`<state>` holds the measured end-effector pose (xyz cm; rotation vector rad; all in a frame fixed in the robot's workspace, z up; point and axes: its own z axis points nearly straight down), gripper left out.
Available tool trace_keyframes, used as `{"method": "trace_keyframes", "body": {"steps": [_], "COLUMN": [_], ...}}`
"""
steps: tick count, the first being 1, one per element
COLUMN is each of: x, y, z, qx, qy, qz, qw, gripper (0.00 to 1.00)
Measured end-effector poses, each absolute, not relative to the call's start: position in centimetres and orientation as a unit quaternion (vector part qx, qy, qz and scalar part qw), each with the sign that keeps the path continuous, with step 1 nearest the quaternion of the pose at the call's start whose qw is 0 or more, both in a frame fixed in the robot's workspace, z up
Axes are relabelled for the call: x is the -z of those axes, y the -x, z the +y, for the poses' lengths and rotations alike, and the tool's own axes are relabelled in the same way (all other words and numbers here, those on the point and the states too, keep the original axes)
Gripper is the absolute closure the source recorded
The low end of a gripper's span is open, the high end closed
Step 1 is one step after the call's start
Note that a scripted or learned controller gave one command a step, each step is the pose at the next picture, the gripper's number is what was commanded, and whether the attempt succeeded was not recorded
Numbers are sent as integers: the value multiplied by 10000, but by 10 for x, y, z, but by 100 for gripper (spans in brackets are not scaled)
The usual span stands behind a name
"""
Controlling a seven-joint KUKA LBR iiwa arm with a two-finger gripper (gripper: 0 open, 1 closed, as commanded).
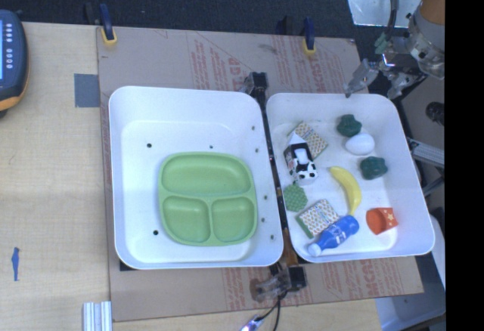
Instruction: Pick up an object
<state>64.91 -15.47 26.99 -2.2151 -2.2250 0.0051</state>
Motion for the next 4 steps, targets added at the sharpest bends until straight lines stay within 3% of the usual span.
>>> {"method": "trace_keyframes", "body": {"steps": [1, 2, 3, 4], "x": [-87, -93, -104, -101], "y": [-641, -657, -657, -656], "z": [-167, -197, -197, -189], "qx": [-1, -4, -11, -16], "qy": [7063, 7061, 7054, 7054], "qz": [-7079, -7081, -7088, -7088], "qw": [27, -10, 0, 15], "gripper": [0, 0, 100, 100]}}
